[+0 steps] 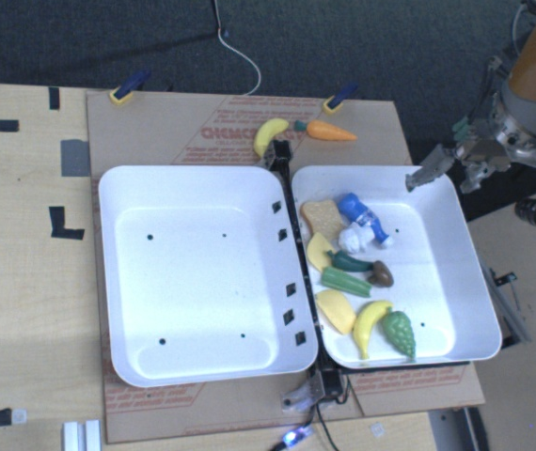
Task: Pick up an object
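Left bin (193, 280) is well off to my fingers' left, nothing in it, so no target there. Banana (269, 135) and carrot (329, 132) lie outside on the cardboard behind the bins, left of my fingers and beyond both rims. Right bin (437, 252) has the pile: blue bottle (357, 212), cracker-like slab (322, 217), green pod (345, 280), second banana (370, 324), green grapes-like piece (400, 334), all bunched at its left wall, below and left of my fingers. My gripper (447, 167) hangs over the bin's far right corner, nothing between the fingers; whether they're open, cannot tell. Likely parked high for a clear descent.
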{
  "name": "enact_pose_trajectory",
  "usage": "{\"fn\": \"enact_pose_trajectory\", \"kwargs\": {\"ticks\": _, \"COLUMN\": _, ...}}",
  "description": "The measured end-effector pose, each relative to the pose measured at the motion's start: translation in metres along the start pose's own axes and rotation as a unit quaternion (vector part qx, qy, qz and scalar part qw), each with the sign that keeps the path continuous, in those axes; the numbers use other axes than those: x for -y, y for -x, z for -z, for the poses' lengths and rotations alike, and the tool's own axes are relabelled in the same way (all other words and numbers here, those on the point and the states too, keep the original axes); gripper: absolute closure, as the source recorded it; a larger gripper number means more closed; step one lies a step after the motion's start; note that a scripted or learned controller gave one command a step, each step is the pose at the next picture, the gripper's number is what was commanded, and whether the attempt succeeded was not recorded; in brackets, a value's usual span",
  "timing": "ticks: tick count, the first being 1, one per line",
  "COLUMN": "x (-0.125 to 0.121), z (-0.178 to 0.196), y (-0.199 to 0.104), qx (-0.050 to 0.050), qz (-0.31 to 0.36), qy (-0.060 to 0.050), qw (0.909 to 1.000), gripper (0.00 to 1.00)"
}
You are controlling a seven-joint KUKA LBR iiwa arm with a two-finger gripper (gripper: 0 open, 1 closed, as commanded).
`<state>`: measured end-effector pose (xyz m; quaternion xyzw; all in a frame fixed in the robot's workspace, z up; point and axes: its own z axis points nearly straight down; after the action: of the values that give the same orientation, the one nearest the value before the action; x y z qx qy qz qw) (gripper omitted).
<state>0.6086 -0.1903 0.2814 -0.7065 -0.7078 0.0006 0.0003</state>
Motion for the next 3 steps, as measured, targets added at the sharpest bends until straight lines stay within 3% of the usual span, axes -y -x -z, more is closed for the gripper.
{"fn": "enact_pose_trajectory", "kwargs": {"ticks": 1, "x": -0.038, "z": -0.078, "y": -0.101, "qx": -0.001, "qz": 0.004, "qy": -0.001, "qw": 1.0000, "gripper": 0.00}}
{"fn": "enact_pose_trajectory", "kwargs": {"ticks": 2, "x": -0.060, "z": -0.133, "y": -0.058, "qx": 0.000, "qz": -0.001, "qy": -0.001, "qw": 1.0000, "gripper": 0.00}}
{"fn": "enact_pose_trajectory", "kwargs": {"ticks": 3, "x": -0.058, "z": -0.202, "y": -0.013, "qx": 0.001, "qz": -0.002, "qy": -0.002, "qw": 1.0000, "gripper": 0.00}}
